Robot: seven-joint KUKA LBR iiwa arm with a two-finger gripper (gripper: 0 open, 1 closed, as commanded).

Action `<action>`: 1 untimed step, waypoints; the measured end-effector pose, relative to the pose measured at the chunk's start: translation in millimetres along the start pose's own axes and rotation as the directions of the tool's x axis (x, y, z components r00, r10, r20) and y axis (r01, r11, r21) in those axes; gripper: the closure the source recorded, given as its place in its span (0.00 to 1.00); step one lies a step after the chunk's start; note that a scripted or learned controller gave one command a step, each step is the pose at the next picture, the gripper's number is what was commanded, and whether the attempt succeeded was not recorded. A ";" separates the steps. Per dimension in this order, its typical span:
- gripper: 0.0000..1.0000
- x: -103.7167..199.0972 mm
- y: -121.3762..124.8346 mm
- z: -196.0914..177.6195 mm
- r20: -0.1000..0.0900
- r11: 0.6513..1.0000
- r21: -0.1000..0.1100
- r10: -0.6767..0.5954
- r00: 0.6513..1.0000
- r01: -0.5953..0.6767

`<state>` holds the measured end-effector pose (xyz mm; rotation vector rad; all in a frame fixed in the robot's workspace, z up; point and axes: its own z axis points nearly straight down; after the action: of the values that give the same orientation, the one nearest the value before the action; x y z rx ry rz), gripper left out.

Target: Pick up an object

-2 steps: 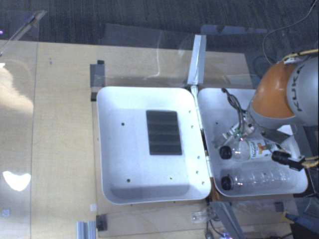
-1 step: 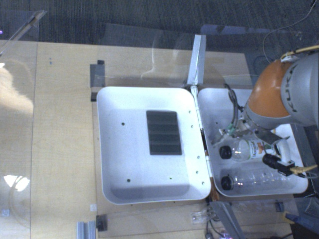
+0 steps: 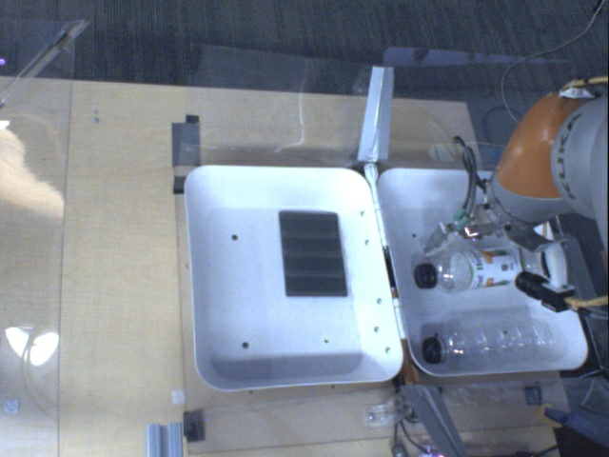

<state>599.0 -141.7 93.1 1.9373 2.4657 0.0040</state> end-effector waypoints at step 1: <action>0.00 -25.9 -31.6 -22.5 0.000 0.984 0.001 0.175 0.984 -0.175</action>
<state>574.3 -174.3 115.5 2.1479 2.2865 0.0038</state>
